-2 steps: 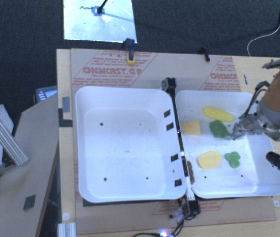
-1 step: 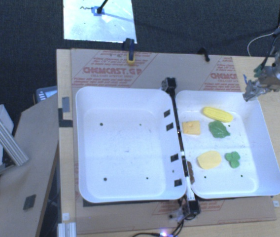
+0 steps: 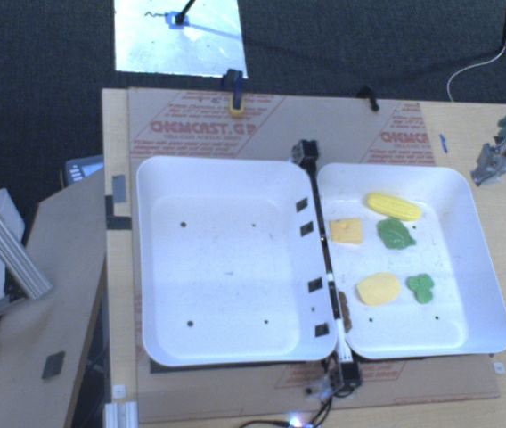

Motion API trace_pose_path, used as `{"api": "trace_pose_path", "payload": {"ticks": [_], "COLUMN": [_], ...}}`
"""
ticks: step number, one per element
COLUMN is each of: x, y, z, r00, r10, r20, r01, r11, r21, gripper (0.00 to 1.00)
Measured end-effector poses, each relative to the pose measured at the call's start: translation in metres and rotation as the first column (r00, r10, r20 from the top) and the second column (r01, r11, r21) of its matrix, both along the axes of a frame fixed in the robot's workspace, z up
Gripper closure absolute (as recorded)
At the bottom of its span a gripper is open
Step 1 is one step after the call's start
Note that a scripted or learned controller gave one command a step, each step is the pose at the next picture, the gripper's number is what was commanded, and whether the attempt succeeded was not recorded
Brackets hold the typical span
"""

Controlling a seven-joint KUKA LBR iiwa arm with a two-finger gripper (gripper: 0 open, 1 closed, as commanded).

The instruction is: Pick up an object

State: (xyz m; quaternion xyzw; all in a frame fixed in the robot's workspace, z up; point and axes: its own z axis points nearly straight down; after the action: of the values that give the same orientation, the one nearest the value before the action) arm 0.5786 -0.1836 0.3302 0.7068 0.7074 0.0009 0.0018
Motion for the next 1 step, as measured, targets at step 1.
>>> {"api": "trace_pose_path", "payload": {"ticks": [1], "x": [-0.0972], "y": [0.0284], "z": [-0.1041], "r00": [1.0], "r10": [-0.002], "r20": [-0.015], "r01": [0.002], "r11": [1.0], "r21": [0.006], "gripper": [1.0]}}
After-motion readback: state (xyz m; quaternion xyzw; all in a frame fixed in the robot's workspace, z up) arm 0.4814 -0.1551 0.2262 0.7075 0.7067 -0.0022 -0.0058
